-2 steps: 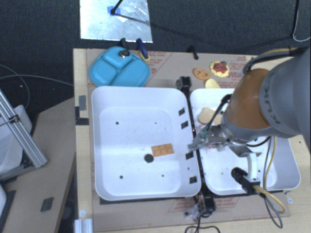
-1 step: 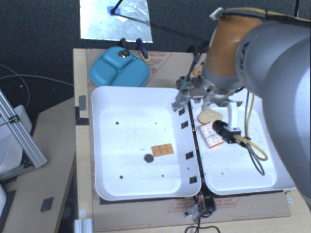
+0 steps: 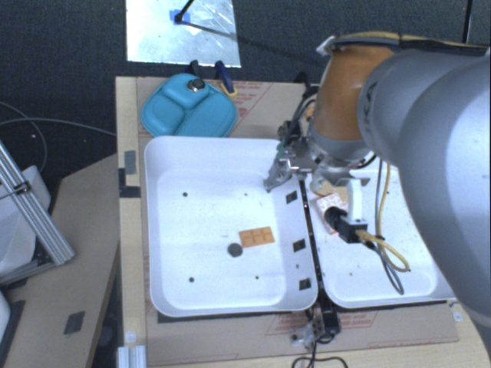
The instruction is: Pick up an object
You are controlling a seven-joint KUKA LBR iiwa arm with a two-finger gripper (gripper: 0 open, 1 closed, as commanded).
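The arm [image 3: 430, 121] reaches in from the right, its gripper [image 3: 285, 167] low over the far right part of the left bin [image 3: 165, 228]; whether the claw is apart or together cannot be told. An orange waffle-like tile [image 3: 256, 237] lies near the bin's middle (a small dark round piece [image 3: 235, 250] just left of it), well apart from the gripper.

Robotics lab, grey arm [image 3: 430, 121] over two white bins [image 3: 165, 205] on a cardboard-covered bench [image 3: 253, 94], loose cables [image 3: 383, 255], aluminium frame [image 3: 31, 213], dark carpet [image 3: 54, 52]
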